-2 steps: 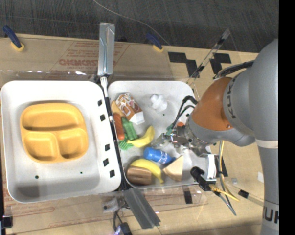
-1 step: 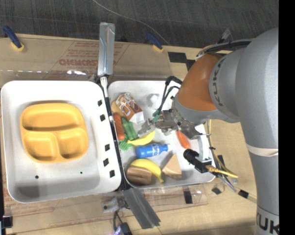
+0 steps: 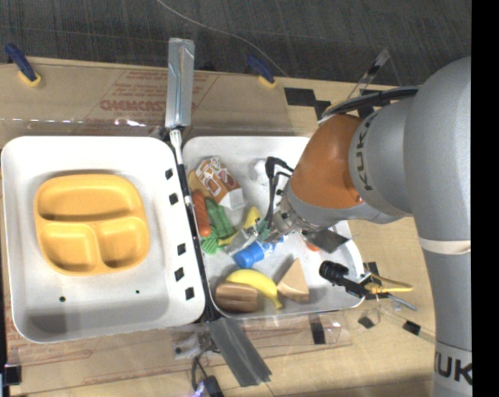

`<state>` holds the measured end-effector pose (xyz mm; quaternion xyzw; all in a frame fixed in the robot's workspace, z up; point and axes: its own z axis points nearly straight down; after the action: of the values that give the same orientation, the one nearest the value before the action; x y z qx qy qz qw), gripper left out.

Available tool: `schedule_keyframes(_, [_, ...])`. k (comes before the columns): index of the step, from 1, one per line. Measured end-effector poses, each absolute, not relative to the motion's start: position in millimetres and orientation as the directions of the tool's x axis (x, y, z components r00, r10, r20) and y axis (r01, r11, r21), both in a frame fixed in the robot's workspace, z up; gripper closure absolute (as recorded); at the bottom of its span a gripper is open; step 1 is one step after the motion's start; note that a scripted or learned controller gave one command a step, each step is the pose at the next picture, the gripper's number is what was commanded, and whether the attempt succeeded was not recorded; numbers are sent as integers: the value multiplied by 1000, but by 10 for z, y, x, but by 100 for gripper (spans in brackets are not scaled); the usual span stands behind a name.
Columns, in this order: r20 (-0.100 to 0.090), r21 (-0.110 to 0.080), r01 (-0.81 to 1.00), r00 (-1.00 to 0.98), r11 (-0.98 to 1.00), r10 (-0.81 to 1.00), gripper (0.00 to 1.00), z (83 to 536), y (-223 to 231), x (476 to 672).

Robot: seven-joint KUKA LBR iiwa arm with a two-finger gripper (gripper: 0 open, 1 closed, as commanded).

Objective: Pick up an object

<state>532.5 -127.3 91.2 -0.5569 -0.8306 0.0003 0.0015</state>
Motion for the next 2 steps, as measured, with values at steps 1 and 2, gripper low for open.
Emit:
schedule_keyframes(1, [2,-3,923,-384,384,923,100,1013,-1275,5329])
schedule_keyframes(2, [2,-3,922,-388,388,922,100,1111,-1271,5335])
